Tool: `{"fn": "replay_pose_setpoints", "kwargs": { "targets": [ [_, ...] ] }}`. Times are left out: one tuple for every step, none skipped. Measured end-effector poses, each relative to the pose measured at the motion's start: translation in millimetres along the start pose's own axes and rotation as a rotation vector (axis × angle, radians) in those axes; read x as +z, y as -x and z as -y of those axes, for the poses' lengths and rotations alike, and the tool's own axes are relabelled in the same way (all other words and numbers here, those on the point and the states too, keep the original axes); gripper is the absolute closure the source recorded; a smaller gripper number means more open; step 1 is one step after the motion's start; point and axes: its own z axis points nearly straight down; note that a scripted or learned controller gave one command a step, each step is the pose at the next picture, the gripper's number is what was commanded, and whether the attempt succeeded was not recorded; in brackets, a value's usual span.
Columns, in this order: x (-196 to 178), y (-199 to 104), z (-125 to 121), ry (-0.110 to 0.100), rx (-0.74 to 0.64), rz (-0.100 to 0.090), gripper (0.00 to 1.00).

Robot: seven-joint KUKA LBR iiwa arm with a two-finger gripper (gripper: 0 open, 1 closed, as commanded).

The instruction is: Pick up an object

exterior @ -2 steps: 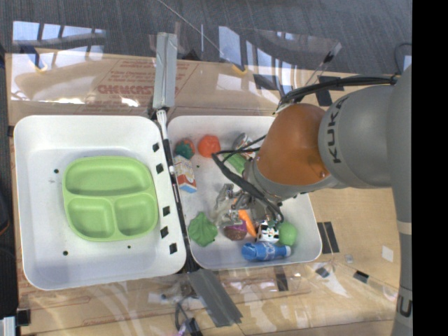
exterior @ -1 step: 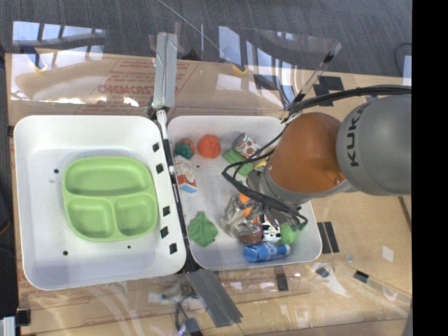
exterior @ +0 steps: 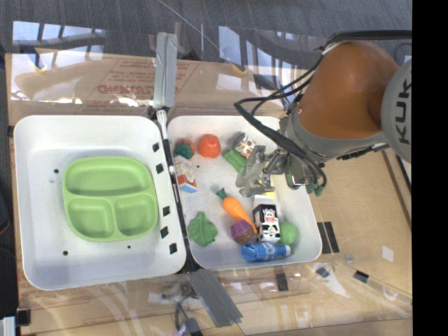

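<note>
In right bin: carrot, blue bottle; left bin: green tray; end effector state unclear.

We see the gripper low over the right bin, just above the toy carrot and beside a green piece (possibly touching it). A green divided tray sits in the left bin.

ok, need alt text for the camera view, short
A grey arm with an orange band reaches from the right, its gripper low over the right bin of small toys, including a carrot, a leaf and a blue bottle. The left bin holds a green divided tray.
</note>
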Motion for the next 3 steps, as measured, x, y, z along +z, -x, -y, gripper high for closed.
{"fn": "replay_pose_setpoints", "kwargs": {
  "targets": [
    [3,-1,0,0.000,0.000,-0.006,0.00],
    [181,-25,10,0.003,0.004,-0.015,0.00],
    [170,-22,9,0.002,-0.005,-0.010,1.00]
  ]
}}
